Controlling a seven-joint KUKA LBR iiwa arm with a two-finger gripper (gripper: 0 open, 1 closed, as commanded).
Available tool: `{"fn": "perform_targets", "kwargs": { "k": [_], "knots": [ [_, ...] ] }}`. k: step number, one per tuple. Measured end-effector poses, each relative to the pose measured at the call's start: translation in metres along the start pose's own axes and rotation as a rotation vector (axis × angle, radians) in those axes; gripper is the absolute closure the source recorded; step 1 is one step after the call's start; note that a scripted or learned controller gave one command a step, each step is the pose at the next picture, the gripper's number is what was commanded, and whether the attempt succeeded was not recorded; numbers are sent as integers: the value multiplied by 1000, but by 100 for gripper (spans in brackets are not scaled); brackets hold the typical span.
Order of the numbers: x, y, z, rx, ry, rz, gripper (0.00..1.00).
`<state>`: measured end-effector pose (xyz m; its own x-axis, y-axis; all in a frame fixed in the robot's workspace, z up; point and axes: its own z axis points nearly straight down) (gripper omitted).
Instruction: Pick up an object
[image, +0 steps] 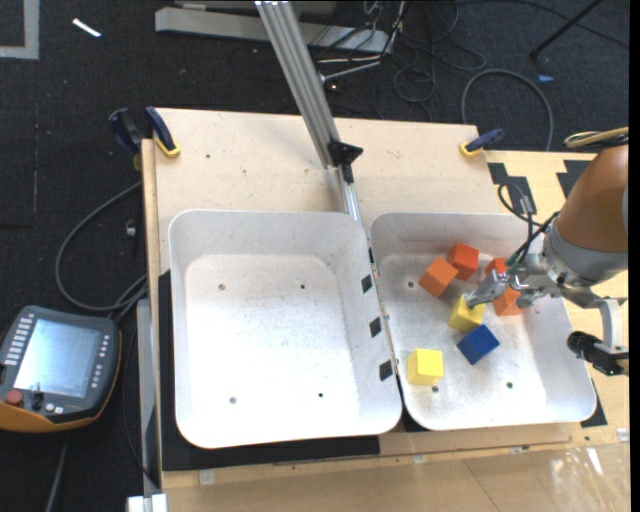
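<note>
Nearest, a yellow cube (425, 365) sits alone, free to take; just behind, a blue cube (478, 343) touches a yellow block (465, 314). The gripper (492, 291) hangs over that yellow block, beside two orange blocks (450, 268) in the right bin (560, 405); whether its fingers grip anything, I cannot tell
</note>
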<state>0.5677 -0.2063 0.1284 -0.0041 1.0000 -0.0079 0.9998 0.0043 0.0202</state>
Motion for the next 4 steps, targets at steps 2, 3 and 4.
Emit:
{"fn": "perform_targets", "kwargs": {
  "k": [2, 3, 4],
  "knots": [
    [20, 21, 11, -11, -3, -1, 0],
    [48, 38, 1, 8, 4, -1, 0],
    [32, 14, 14, 0, 2, 0, 0]
  ]
}}
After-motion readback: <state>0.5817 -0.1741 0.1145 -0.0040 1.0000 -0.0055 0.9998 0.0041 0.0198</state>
